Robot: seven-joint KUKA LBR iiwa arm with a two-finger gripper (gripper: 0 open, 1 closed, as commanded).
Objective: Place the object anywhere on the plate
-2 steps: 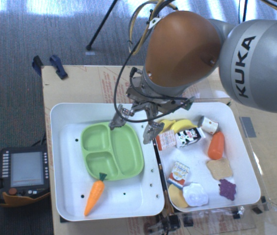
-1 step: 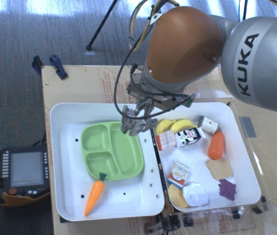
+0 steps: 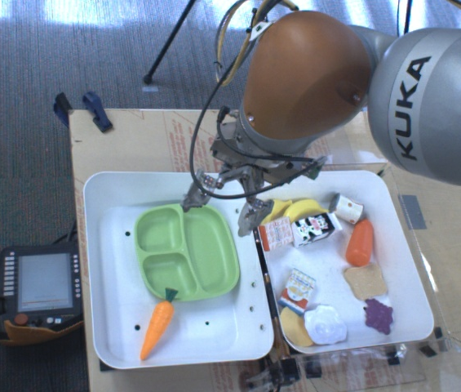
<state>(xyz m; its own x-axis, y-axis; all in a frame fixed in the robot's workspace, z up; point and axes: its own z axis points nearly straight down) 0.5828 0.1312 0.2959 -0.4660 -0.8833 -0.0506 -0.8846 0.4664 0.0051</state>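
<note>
Nothing between the spread fingers of the gripper, so risk of a fruitless run: closing here would catch air or the green plate rim just below. Hanging from the right, wrist down, over the seam between the bins. Likely object unclear; toy carrot lying well below-left, off the plate, touching its edge.

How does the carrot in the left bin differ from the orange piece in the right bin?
The carrot is long and tapered with a green top; the orange piece is shorter, rounded and has no green. The carrot is paler orange; the orange piece is redder. The carrot lies slanted, its top touching the green plate; the orange piece stands nearer upright among toy foods. Both lie loose.
</note>
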